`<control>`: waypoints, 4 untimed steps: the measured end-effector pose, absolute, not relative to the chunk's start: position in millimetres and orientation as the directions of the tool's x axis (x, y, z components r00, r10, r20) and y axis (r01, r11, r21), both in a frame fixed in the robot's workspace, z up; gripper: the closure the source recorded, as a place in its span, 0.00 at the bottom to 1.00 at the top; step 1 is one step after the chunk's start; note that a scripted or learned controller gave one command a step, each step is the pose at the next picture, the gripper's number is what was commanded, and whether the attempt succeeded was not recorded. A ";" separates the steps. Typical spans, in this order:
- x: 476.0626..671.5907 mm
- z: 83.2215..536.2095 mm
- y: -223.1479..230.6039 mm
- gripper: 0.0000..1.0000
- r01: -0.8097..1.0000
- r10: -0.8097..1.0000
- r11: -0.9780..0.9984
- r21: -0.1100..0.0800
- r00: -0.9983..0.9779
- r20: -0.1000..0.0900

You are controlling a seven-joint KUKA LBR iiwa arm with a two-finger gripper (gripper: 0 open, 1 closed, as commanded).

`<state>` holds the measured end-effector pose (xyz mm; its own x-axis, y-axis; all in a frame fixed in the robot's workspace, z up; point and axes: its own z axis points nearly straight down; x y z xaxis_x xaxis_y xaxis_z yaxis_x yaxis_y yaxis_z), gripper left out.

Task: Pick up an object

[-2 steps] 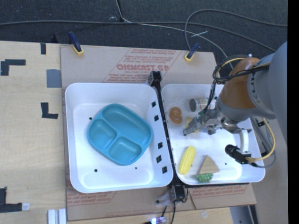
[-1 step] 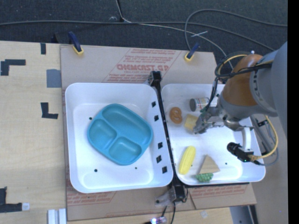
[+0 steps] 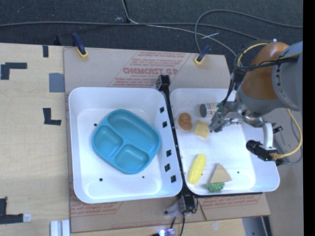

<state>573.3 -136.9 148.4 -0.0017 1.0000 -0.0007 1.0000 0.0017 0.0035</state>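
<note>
- You have the gripper [image 3: 216,125] low inside the right bin [image 3: 246,181], near that bin's far end, with the arm [image 3: 268,82] reaching in from the right
- Your view does not settle whether the gripper is released or clenched; nothing is seen caught in it
- A pale yellow block [image 3: 202,129] lies just beside the gripper tip, on its left; whether the two touch cannot be told
- A round brown piece [image 3: 185,121] sits just left of the yellow block, close to the divider between the bins
- A small can-like item [image 3: 206,109] lies on its side at the far end of the right bin, just above the gripper and partly hidden by it
- A yellow corn cob [image 3: 197,168] lies nearer the front of the right bin, tilted, well apart from the gripper
- A tan wedge [image 3: 221,172] rests just right of the corn cob, with a small green piece [image 3: 215,186] touching its lower edge at the bin's front wall
- In the left bin [image 3: 81,132] you have a blue divided plate [image 3: 126,140], lying flat and turned at an angle
- Both bins stand on a cardboard sheet [image 3: 147,68] held by two clamps at its far edge
</note>
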 end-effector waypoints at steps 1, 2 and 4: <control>578.4 191.6 -137.8 1.00 1.000 1.000 0.002 0.003 -0.002 -0.001; 579.3 244.4 -137.7 1.00 1.000 1.000 0.002 0.004 -0.002 -0.001; 560.4 236.6 -27.6 1.00 1.000 1.000 0.007 -0.002 -0.007 0.002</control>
